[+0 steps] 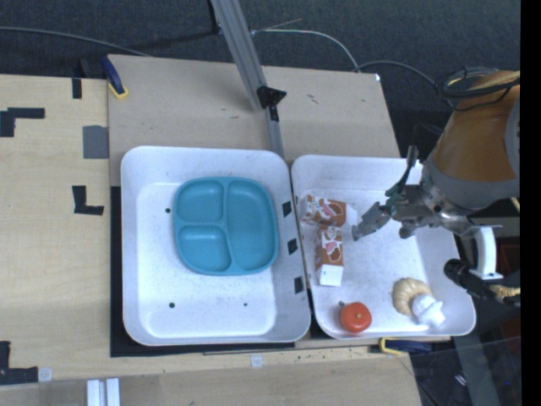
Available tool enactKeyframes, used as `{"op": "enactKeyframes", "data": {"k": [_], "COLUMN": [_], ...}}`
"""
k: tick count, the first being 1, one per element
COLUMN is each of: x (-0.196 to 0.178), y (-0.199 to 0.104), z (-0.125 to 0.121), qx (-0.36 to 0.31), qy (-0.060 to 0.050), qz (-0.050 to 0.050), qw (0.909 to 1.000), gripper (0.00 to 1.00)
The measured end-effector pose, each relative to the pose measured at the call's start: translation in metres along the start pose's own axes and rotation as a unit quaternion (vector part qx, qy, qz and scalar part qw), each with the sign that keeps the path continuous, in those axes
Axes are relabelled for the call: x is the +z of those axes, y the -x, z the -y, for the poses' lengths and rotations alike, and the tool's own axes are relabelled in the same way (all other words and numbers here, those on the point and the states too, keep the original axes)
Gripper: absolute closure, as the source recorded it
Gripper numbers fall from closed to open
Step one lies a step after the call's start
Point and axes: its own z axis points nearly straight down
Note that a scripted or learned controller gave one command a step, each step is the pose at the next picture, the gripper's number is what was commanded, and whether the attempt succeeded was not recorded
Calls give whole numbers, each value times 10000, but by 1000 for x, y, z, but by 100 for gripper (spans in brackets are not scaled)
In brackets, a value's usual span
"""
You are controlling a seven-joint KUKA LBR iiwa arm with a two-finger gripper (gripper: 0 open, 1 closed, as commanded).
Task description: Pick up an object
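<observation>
we cannot tell from this slanted view how the jaws stand; the gripper point(372, 220) hangs dark and foreshortened over the middle of the right bin point(380, 169), with nothing visibly in it. the nearest candidates are the two snack packets: the brown packet point(324, 211) lies just left of the tip, and the long packet point(330, 256) lies left and nearer us, its long axis running far to near along the bin's left wall. the red ball point(356, 316) and the croissant toy point(412, 295) sit along the near edge, well apart from the tip. the blue tray point(226, 225) rests in the left bin point(139, 252). we judge the brown packet the shortest reach, needing a small leftward shift and a descent.
</observation>
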Motion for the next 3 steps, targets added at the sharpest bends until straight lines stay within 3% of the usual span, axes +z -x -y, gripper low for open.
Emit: {"op": "enactKeyframes", "data": {"k": [1,3], "x": [0,104], "y": [0,-8], "z": [0,2], "qx": [3,17], "qy": [1,-2], "qz": [1,5], "qw": [10000,10000], "gripper": [0,0]}}
